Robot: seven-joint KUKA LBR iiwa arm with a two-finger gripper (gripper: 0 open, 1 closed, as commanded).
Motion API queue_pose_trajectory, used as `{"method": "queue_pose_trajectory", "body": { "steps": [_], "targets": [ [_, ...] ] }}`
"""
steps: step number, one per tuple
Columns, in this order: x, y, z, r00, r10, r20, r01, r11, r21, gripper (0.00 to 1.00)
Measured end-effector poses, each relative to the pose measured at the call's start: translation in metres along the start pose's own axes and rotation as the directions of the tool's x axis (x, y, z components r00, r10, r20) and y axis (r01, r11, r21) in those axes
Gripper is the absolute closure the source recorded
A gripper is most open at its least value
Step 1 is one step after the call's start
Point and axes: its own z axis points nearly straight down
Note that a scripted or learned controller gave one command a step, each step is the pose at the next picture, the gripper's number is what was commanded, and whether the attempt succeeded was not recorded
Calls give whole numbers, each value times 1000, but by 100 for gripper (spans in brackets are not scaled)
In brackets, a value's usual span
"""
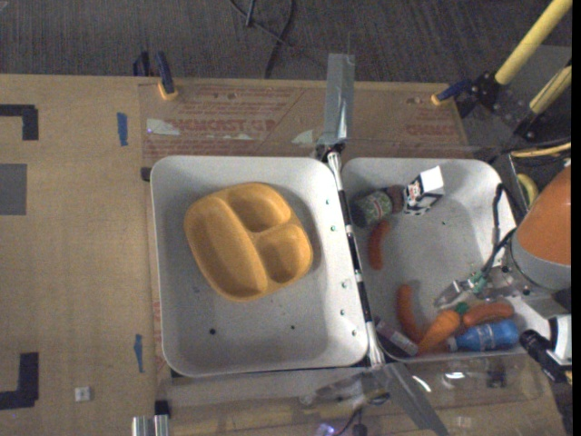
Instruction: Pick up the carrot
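The pincer (469, 291) hangs low in the right bin (472, 180), but nobody can tell if it is open or closed. The carrot (439, 330) lies just below it, squeezed between a sausage (408, 311) and a blue bottle (483, 337), so the arm should come straight down over the carrot's middle
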Motion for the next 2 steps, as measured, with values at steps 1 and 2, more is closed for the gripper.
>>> {"method": "queue_pose_trajectory", "body": {
  "steps": [1, 2],
  "targets": [
    [69, 15, -2, 958, -288, 8, 288, 958, -9, 0],
    [52, 12, -1, 925, -381, 4, 381, 925, -7, 0]
  ]
}}
